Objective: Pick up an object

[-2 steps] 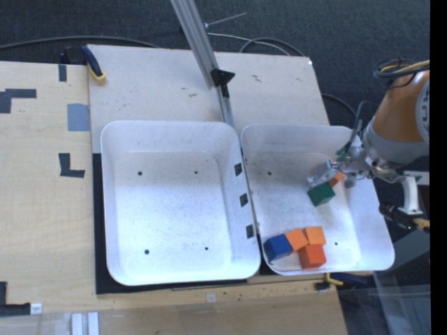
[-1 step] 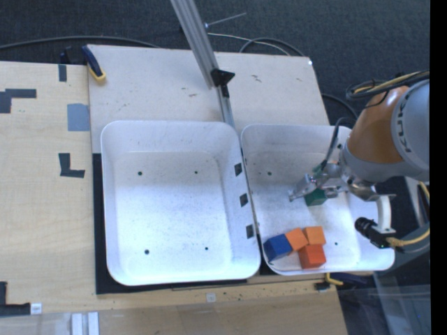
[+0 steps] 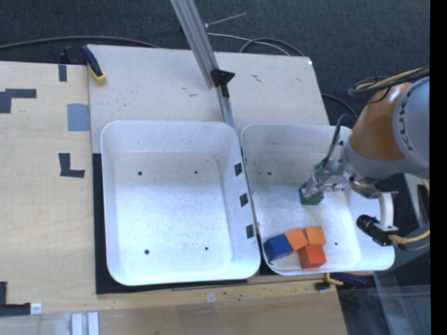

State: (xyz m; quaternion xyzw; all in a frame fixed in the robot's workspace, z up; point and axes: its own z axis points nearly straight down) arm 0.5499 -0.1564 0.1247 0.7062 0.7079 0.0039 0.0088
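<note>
Two shallow white bins are seen side by side on the counter (image 3: 160, 82), the left bin (image 3: 112, 187) toward nine o'clock and the right bin (image 3: 279, 135) toward three o'clock, their inner walls touching along the middle. The grey arm (image 3: 419, 117) with its orange band (image 3: 374, 128) is seen reaching in from three o'clock, and its gripper (image 3: 312, 190) is lowered into the right bin, near that bin's centre and slightly toward its twelve o'clock side. A small green object (image 3: 309, 197) is seen at the tip of the gripper, close against the bin floor; whether it is actually held between the fingers cannot be told, and how far the fingers are spread cannot be told either, since the tip is small and blurred. Toward six o'clock from the gripper, well apart from it, a cluster of blocks is found near the front wall of the right bin: a blue block (image 3: 277, 246) at the cluster's nine o'clock side, an orange block (image 3: 296, 239) just beside it, a second orange block (image 3: 316, 234) touching that one toward three o'clock, and a red-orange block (image 3: 311, 256) touching the pair at six o'clock. A metal pole (image 3: 195, 33) is seen slanting from twelve o'clock down to the seam between the bins, with a black clamp (image 3: 222, 77) on it. A yellow-handled tool (image 3: 94, 65) is laid at the counter's eleven o'clock corner
</note>
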